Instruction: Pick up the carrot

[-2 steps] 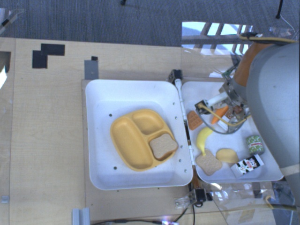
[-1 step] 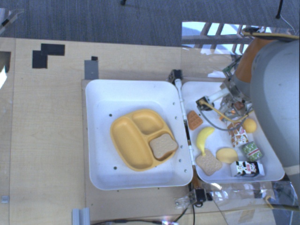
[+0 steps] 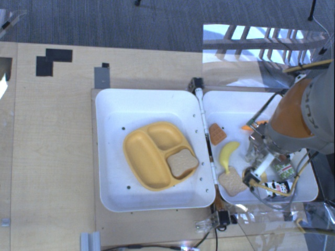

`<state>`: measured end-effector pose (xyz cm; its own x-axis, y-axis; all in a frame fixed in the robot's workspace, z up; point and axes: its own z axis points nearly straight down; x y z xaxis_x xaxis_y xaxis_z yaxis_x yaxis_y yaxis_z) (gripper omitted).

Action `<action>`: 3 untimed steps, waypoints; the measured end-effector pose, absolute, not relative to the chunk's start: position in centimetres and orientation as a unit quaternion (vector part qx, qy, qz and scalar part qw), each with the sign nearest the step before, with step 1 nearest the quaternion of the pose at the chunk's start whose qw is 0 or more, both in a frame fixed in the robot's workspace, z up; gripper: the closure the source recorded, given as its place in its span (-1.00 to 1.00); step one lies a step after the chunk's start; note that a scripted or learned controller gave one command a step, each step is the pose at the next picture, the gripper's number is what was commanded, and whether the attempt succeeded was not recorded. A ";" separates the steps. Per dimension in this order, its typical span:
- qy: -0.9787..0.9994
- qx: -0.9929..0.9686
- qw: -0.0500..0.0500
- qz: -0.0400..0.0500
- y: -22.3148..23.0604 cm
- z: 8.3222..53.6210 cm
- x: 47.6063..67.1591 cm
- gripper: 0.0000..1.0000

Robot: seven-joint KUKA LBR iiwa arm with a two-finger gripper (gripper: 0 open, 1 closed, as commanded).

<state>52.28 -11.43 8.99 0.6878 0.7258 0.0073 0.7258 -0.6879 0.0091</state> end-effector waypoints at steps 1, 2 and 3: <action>0.394 0.919 0.003 0.004 -11.5 8.9 52.2 -1.00; 0.403 0.915 0.000 0.001 -13.0 8.7 59.4 -1.00; 0.306 0.952 -0.005 -0.006 -14.4 8.5 63.1 -1.00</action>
<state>63.06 -14.39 8.53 0.8131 0.5820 -0.0083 0.5819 -0.8131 -0.0125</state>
